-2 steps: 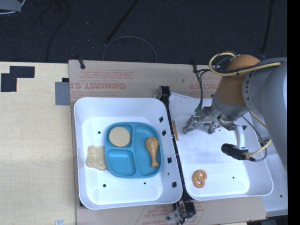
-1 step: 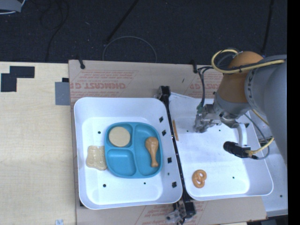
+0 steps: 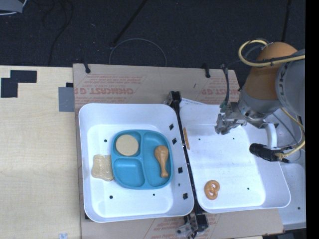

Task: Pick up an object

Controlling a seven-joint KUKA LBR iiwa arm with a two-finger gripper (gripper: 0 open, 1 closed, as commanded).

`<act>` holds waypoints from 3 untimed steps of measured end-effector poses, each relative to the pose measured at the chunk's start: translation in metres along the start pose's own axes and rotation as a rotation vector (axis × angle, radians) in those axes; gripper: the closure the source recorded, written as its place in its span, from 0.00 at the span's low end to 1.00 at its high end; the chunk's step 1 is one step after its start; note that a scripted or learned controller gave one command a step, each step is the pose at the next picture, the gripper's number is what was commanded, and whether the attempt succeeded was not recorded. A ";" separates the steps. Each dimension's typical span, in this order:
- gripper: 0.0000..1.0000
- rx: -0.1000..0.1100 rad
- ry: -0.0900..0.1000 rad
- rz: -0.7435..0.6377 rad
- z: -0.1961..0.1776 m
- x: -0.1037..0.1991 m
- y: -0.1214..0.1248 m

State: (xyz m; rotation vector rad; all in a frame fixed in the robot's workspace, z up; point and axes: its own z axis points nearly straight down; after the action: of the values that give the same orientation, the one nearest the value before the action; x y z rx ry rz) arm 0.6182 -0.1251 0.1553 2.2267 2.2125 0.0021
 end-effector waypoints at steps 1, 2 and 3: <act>1.00 -0.002 -0.001 -0.001 -0.062 -0.008 0.003; 1.00 0.002 0.001 -0.004 -0.088 -0.009 0.004; 1.00 0.006 0.003 -0.010 -0.086 0.033 0.005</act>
State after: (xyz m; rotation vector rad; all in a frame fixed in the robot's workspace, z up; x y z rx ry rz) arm 0.6228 -0.0922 0.2409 2.2199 2.2282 -0.0017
